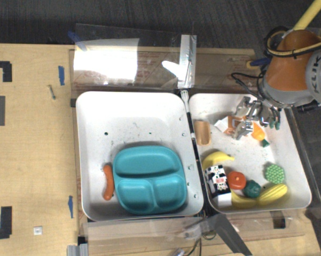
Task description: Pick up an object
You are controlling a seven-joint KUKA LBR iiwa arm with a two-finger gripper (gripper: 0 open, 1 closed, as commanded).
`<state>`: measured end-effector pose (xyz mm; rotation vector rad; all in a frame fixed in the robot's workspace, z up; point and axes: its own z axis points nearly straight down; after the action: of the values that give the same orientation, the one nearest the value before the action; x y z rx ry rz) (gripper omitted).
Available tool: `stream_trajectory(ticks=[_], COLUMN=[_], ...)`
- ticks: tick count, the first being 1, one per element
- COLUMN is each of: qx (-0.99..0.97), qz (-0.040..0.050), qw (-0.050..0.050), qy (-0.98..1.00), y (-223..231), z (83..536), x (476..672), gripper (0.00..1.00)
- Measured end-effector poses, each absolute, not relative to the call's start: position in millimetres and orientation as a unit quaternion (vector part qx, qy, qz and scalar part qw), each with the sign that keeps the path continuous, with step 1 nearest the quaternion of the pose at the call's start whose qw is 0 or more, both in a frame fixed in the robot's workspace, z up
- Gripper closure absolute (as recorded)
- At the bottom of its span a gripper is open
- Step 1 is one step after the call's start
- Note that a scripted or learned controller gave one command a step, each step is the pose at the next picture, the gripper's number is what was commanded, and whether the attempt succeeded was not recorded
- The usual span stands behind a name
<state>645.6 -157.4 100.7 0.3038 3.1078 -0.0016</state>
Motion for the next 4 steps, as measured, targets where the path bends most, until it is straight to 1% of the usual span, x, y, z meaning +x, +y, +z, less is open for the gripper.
stream_trajectory(ticks=[1, 2, 3, 4], qx=[0.141, 0.184, 0.203, 0.202], qz=[0.0016, 0.0009, 0.0003, 0.0003], qw=[0.008, 0.009, 0.004, 0.004], qy=[0.99, 0.983, 0.979, 0.979], y=[-77, -65, -80, -80], z=[191, 283, 301, 301], x=[654.7, 620.7, 657.8, 657.8], gripper=[1.0, 1.0, 1.0, 0.0])
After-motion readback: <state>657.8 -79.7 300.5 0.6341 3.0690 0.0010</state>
